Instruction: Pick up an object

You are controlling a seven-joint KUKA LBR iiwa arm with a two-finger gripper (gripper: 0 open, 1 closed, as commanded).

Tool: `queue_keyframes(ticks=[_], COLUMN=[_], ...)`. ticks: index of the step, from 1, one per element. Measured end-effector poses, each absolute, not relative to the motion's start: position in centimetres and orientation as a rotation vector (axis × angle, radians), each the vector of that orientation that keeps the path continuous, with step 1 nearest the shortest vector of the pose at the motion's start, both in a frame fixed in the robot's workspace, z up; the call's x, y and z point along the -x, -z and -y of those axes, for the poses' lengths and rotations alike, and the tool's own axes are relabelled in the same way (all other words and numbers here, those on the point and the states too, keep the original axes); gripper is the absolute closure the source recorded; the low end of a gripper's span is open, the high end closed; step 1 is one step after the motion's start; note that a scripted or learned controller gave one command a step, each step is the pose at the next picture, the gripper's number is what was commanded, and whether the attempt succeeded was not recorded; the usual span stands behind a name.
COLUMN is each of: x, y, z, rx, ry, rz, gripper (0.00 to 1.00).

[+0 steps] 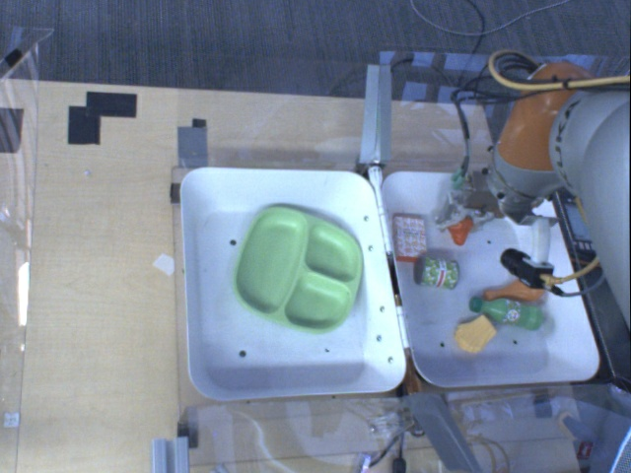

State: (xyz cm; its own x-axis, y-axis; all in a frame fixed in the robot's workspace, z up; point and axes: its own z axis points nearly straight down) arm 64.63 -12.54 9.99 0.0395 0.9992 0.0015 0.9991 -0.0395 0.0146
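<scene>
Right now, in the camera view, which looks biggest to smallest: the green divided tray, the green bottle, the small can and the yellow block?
1. Green divided tray, by far the largest.
2. Green bottle, long and slim.
3. Small can and yellow block: these look about alike, so I would not rank them.
</scene>
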Motion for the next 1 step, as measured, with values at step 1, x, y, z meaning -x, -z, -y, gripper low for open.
queue_keyframes(ticks=[1], x=[-67.05], y=[-18.64], z=[5.76], rx=[-1.974], ry=[-0.006], rz=[-2.437], gripper=[1.00])
